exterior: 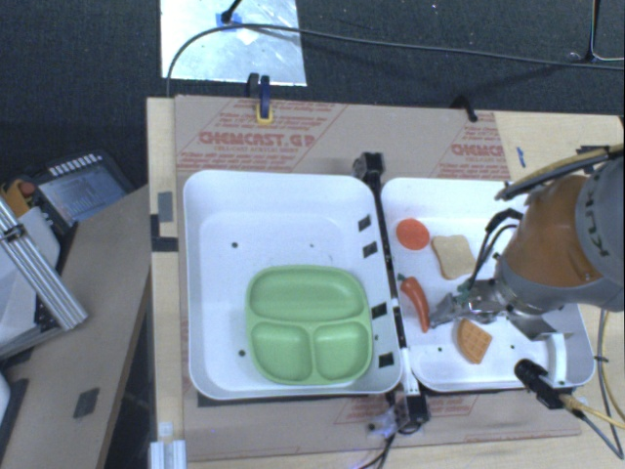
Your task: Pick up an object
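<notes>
The arm (571, 237) is a thick, rounded body — a broad orange band wraps its middle, with a lighter grey shell at its 3 o'clock side and a darker grey collar at 6 o'clock. Thin yellowish and black cables run across its top from 2 o'clock, and a black cable loops down its 9 o'clock flank. Below the collar sits a pale grey wrist block, and from it the tool (451, 308) juts out toward 9 o'clock — small, metallic grey, with dark joints. A white bracket with a black cylindrical fitting hangs at the arm's 6 o'clock edge.
</notes>
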Motion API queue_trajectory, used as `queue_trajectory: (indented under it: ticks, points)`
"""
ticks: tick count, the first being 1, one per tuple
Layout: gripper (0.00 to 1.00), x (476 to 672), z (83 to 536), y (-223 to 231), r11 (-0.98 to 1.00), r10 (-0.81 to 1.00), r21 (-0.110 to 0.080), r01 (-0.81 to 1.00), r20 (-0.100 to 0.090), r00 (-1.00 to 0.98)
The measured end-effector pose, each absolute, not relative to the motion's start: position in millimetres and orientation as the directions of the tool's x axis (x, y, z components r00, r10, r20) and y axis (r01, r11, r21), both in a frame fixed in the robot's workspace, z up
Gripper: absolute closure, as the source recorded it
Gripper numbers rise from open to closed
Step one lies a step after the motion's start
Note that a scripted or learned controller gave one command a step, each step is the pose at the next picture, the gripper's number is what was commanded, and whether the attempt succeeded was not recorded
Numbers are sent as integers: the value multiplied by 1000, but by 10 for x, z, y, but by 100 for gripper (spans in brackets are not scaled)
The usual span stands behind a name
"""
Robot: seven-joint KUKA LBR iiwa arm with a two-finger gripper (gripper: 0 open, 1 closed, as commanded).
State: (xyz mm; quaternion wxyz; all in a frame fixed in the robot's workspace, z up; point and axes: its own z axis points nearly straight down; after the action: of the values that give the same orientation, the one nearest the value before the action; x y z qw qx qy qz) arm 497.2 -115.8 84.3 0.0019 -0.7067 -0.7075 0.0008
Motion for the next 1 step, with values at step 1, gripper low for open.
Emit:
queue_trajectory:
  ticks: [1]
  points:
    - [0, 4977, 844, -1156, 1, 1000, 0, 1000, 1, -1]
